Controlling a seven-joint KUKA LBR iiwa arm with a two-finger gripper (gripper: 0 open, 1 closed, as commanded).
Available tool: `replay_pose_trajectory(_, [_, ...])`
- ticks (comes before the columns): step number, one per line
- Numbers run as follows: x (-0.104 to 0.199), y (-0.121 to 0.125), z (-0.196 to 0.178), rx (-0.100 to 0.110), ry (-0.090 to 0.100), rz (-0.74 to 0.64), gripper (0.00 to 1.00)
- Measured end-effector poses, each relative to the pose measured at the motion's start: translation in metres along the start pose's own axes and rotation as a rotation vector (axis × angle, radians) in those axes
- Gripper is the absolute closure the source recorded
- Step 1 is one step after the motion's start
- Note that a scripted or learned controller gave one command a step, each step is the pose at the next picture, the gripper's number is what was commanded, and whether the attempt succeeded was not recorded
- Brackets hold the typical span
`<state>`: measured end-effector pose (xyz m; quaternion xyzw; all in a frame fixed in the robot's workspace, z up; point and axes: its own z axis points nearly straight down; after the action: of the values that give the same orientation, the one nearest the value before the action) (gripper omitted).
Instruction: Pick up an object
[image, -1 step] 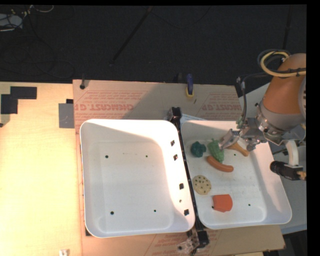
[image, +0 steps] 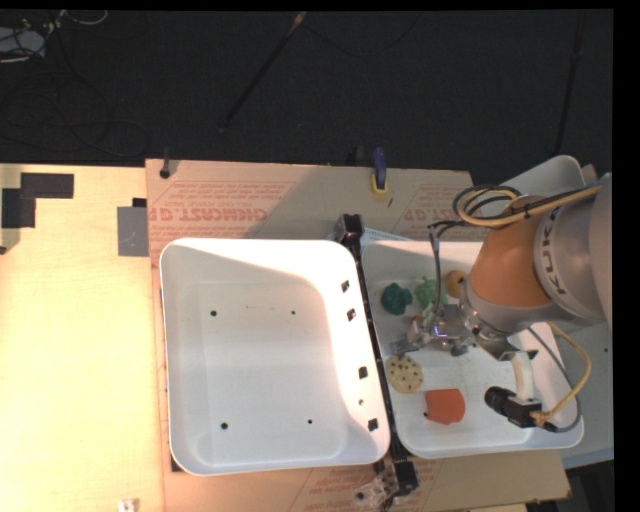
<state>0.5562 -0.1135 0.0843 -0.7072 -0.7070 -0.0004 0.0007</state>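
1. Gripper (image: 432, 330) hangs low over the right bin (image: 560, 440); whether it is spread or pinched, I cannot tell.
2. Nearest pick: the dark green object (image: 397, 297), just up-left of it; a tan perforated disc (image: 405, 374) lies down-left.
3. Right bin also holds a red block (image: 446, 405); the left bin (image: 200, 440) sits beside it.

Upside-down red print, possibly "CHMCAST.GP", on the cardboard sheet (image: 250, 205) behind the bins.

The arm (image: 540, 260) is cut off by the right edge. It hides part of the right bin (image: 470, 440). A yellowish object (image: 455, 282) peeks out beside its wrist, half hidden.
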Motion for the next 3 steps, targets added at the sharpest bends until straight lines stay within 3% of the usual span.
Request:
replay_pose_trajectory(1, [0.010,-0.028,-0.247,-0.015,-0.004,-0.001,0.00])
replay_pose_trajectory(2, [-0.037,0.034,-0.159,0.006,-0.003,0.001,0.00])
replay_pose_trajectory(3, [-0.044,0.055,0.002,0.001,-0.002,-0.001,0.00])
